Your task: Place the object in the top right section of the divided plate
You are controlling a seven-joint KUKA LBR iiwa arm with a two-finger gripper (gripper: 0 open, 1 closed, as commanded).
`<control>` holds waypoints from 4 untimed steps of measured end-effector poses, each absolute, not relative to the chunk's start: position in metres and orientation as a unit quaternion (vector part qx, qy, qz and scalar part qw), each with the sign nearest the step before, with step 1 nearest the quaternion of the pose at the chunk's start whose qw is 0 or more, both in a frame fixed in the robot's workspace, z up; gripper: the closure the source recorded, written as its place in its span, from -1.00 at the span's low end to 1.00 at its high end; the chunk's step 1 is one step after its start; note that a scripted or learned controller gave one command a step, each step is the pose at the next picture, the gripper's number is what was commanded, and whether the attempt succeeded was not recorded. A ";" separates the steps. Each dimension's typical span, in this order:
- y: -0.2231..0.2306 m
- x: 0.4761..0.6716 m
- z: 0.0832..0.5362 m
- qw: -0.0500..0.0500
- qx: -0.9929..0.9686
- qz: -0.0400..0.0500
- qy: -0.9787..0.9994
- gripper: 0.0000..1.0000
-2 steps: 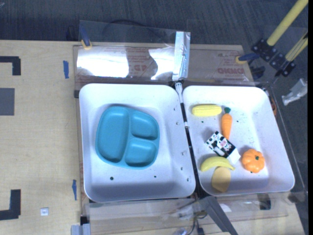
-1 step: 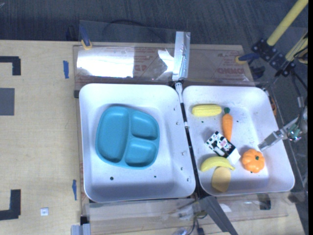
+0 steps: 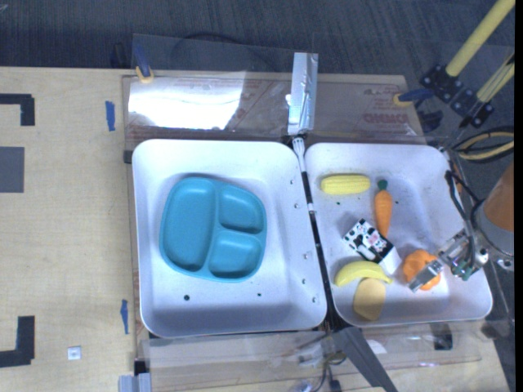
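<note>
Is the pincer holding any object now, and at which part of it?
It cannot be told. The pincer is at the right side of the orange fruit, but no grip is clear.

The arm is cut off at the 3 o'clock edge; its gripper partly hides the orange fruit.

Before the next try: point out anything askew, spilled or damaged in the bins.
Nothing looks spilled or damaged. The blue divided plate sits flat in the left bin; the toy foods lie loosely scattered in the right bin, the hand at the orange piece.
</note>
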State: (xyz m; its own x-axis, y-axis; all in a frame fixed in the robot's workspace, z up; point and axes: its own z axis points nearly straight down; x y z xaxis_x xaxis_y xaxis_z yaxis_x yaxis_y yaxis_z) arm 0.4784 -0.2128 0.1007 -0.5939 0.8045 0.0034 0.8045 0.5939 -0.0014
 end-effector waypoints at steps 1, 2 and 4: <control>-0.222 0.481 0.087 0.000 -0.416 -0.001 -0.909 -1.00; -0.190 0.482 0.087 -0.003 -0.387 0.000 -0.922 -1.00; -0.215 0.486 0.088 -0.002 -0.536 -0.007 -0.844 -1.00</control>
